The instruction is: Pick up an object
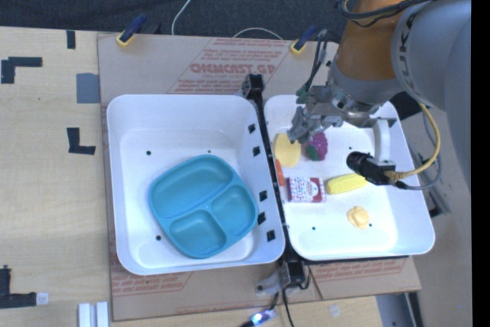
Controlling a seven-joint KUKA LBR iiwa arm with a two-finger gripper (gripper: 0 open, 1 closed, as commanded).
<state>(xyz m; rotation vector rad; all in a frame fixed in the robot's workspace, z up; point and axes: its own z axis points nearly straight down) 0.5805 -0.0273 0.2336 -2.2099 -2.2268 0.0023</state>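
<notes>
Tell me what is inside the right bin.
The right bin holds a yellow round piece, purple grapes, a red and white packet, a corn cob and a small yellow piece. The end effector and arm cover the bin's far side.

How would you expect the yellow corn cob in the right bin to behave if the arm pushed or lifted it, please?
The corn cob looks like a small plastic toy, so probably light and stiff. Its rounded, elongated shape suggests that it may roll sideways on the right bin's smooth floor when nudged. Its glossy surface could slip unless gripped across its narrow width.
</notes>
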